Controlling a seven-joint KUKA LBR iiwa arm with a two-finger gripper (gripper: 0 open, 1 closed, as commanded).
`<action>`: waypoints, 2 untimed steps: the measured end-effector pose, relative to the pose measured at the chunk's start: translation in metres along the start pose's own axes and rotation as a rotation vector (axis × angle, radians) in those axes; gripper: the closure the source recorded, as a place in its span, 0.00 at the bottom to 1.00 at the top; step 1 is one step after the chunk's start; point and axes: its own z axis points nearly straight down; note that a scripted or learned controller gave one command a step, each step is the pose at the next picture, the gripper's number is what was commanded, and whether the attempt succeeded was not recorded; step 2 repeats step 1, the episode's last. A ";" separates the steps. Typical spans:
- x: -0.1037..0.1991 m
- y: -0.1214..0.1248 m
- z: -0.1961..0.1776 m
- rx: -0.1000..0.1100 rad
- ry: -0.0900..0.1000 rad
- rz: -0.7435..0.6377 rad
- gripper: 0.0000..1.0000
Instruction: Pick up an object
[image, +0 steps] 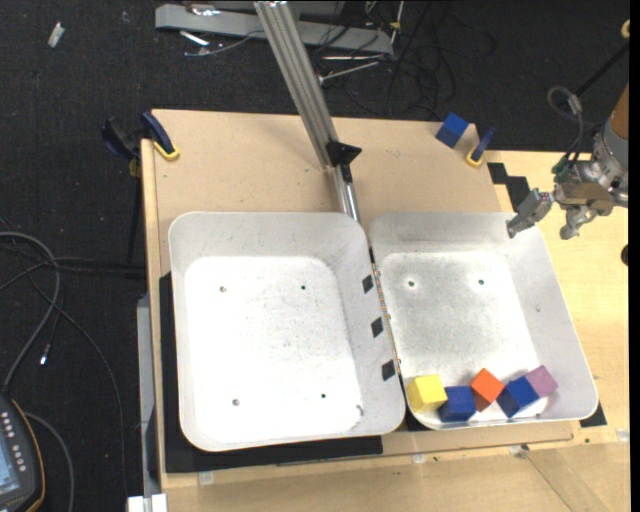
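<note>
Several small blocks lie along the front edge of the right bin (470, 300): a yellow block (427, 390), a blue block (458, 403), an orange block (487, 386), a dark blue block (518, 396) and a purple block (542, 381). My gripper (549, 219) hangs at the right bin's back right corner, far from the blocks. Its two fingers (526, 213) are spread apart with nothing between them.
The left bin (265, 325) sits beside the right one. A slanted metal pole (310, 90) crosses the back of the bench. A blue block (453, 128) rests on the bench near the back right clamp. Clamps sit at the back corners.
</note>
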 end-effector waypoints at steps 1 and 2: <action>0.043 -0.068 0.093 0.010 0.005 0.004 0.00; 0.043 -0.068 0.093 0.010 0.005 0.004 0.00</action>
